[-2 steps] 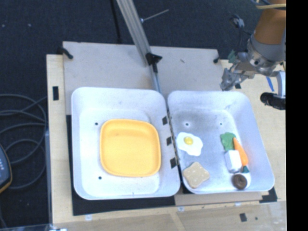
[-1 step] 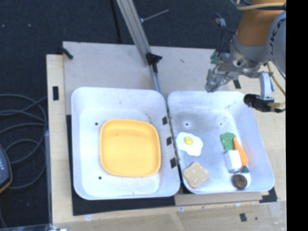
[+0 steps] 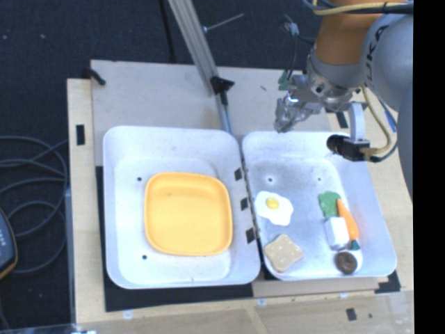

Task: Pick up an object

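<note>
The pale wooden tabletop (image 3: pixel 83 186) carries two shallow white plastic bins side by side. The left bin (image 3: pixel 125 145) holds one thing — a square yellow plastic plate (image 3: pixel 188 213) with rounded corners, lying flat at the bin's middle. The right bin (image 3: pixel 306 152) holds everything else, all crowded toward its near half, from about 5 to 8 o'clock of its floor.

The grey arm with its orange band (image 3: pixel 351 19) reaches in from 3 o'clock and hangs over the far rim of the right bin, at roughly 12 o'clock of that bin. Its tool (image 3: pixel 284 122) points down just above the rim, apart from every object; whether it is wide or narrow I cannot tell, and nothing shows in its grip. A black cable fitting (image 3: pixel 348 147) hangs beside the arm over the bin's far right corner.

A slanted grey metal bar (image 3: pixel 198 44) runs from 12 o'clock of the scene down to the gap between the bins.

Among the small things: a toy fried egg (image 3: pixel 273 208), white with a yellow yolk, lies by the bin's left wall; a tan toast-like slab (image 3: pixel 283 252) sits just nearer, at 7 o'clock. Along the right wall a green piece (image 3: pixel 328 204) touches an orange carrot-shaped stick (image 3: pixel 348 218), beside a white block (image 3: pixel 337 232) — and a round brown disc (image 3: pixel 345 261) lies at 5 o'clock.
</note>
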Tool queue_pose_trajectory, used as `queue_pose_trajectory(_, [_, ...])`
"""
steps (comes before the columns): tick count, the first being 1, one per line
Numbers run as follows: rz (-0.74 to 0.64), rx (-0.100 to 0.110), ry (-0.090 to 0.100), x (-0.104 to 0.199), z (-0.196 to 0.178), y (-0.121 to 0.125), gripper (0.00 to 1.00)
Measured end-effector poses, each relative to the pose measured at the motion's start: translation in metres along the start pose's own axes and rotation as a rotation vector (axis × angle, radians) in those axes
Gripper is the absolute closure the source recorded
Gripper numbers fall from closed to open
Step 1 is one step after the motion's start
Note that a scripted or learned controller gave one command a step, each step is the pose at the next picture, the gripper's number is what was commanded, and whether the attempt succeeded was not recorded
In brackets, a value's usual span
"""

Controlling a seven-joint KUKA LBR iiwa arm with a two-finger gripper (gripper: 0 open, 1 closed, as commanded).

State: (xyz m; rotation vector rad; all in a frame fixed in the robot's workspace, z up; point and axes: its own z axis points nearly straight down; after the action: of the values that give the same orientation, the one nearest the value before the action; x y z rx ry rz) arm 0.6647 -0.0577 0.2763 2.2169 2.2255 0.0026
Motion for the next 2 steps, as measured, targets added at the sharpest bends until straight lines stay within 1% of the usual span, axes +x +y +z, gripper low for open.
queue_pose_trajectory(1, [0.001,0.002,-0.001,0.047,0.015,-0.007,1.0])
queue_pose_trajectory(2, [0.0,0.001,0.0,0.095,0.011,-0.009,1.0])
